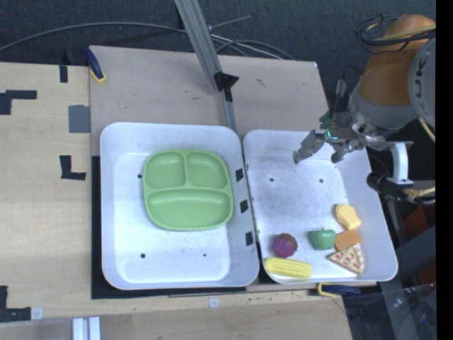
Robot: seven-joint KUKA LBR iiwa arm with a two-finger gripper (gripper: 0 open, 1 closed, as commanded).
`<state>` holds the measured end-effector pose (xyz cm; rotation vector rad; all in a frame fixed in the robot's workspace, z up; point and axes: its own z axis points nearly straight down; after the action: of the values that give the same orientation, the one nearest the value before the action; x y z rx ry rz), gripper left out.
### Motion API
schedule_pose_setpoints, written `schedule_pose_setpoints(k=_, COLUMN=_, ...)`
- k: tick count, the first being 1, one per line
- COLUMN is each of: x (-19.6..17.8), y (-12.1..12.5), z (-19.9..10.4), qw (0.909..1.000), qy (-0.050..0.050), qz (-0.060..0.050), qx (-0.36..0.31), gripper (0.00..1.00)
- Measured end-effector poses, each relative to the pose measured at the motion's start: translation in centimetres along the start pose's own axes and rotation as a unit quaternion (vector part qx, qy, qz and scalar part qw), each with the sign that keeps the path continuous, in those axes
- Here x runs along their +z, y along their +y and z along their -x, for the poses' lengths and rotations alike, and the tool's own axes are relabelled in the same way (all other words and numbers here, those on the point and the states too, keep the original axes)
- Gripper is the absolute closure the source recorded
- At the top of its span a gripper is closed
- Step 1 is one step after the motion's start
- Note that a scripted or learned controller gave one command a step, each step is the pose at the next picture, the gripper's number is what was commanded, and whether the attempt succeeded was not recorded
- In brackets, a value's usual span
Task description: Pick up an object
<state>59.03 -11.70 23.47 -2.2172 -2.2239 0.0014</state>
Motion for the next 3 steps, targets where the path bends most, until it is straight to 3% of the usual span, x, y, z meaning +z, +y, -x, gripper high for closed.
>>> schedule_pose_setpoints(k=1, x=0.0, y=0.0, z=0.0, qw=1.0000, qy=0.000, qz=0.000, qx=0.000, gripper=0.00)
schedule_pose_setpoints(k=3, x=9.7, y=0.6, z=0.9, qw=1.0000, qy=0.000, qz=-0.002, qx=0.001, gripper=0.00)
